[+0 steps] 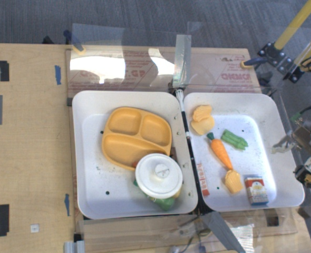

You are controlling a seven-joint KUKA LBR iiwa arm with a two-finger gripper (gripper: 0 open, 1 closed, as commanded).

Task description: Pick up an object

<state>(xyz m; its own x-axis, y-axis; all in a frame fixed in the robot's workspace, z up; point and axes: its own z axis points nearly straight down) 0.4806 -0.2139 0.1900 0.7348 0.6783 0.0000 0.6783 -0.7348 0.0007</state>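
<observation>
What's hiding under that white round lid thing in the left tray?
Under the white lid, a bit of green pokes out at its near edge, and the lid overlaps the orange divided plate. What the green thing is cannot be told; the lid covers the rest.

2 white bins sit side by side in the lower middle of the frame. The left bin [87, 157] holds a yellow divided plate [136, 136] and, overlapping its lower right edge, a white lidded cup [159, 175]. The right bin [282, 157] holds a pale yellow piece [202, 120] at upper left, a carrot [220, 152], a green pod [233, 139], a yellow lump [232, 182] and a small box [256, 189] at lower right.
</observation>
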